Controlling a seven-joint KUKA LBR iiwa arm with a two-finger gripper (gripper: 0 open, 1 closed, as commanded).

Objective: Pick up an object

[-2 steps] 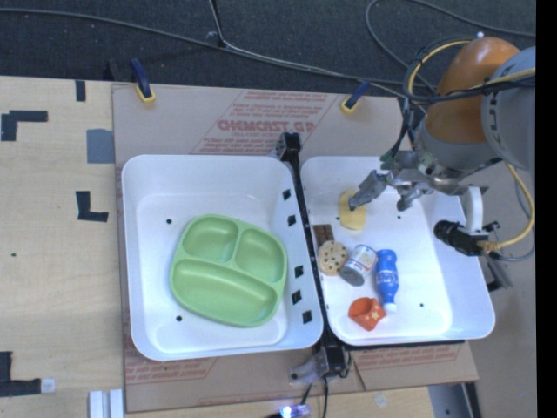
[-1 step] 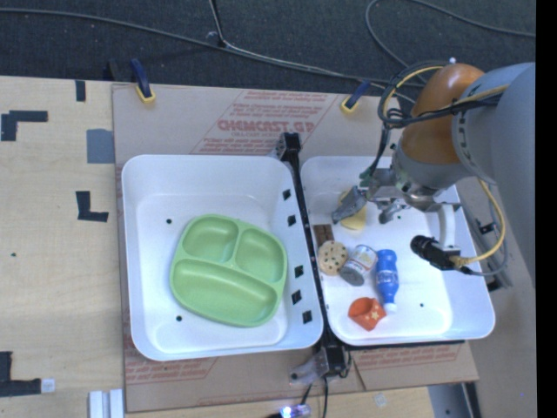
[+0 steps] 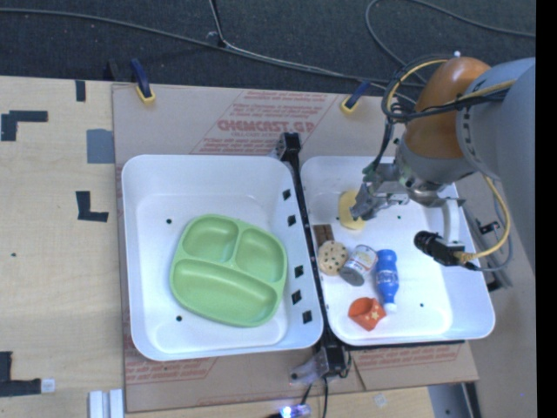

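Grey tool (image 3: 364, 205) sits low over the pale yellow round object (image 3: 351, 212) near the right white bin (image 3: 452, 316) back-left; can't tell if it's spread or pinching. Judgement: centre over the yellow piece, close, lift straight. Count: one cookie-like disc (image 3: 331, 257), one metal can (image 3: 357, 266), one blue bottle (image 3: 385, 277), one red block (image 3: 367, 313). Left white bin (image 3: 139, 233): one green divided plate (image 3: 230, 270).

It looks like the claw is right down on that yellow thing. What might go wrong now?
The gripper sits at the yellow piece's edge, so it may slip out. That piece lies near the bin wall, which may block a finger. The cookie and can lie just below and might get nudged.
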